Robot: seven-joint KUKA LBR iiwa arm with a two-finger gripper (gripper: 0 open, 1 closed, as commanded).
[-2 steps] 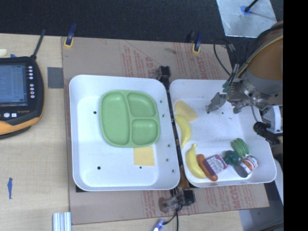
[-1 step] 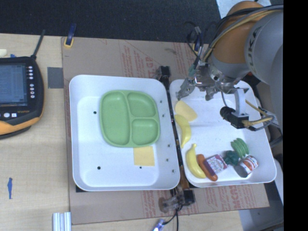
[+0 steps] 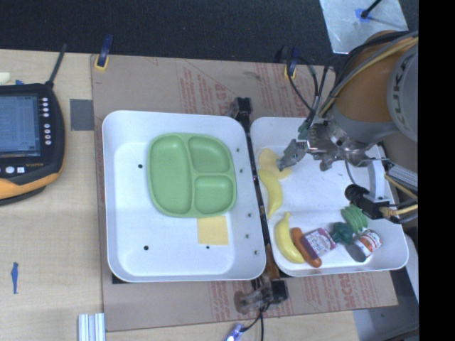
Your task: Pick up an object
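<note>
In the right bin [image 3: 298, 267], your gripper [image 3: 307, 153] hangs over the bananas [image 3: 272, 190]; its jaws look open and hold nothing.

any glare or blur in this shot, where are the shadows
Camera view: even, soft light, no strong glare on the white bins; the green plate casts a faint shadow; the arm's orange band looks blurred, close to the lens; the gripper is slightly soft.

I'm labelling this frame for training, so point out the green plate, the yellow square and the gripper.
Green plate [image 3: 190, 174], camera view, on the middle where its three sections meet.
Yellow square [image 3: 212, 229], camera view, on its flat centre.
Gripper [image 3: 287, 156], camera view, at its fingertips over the right bin.
</note>
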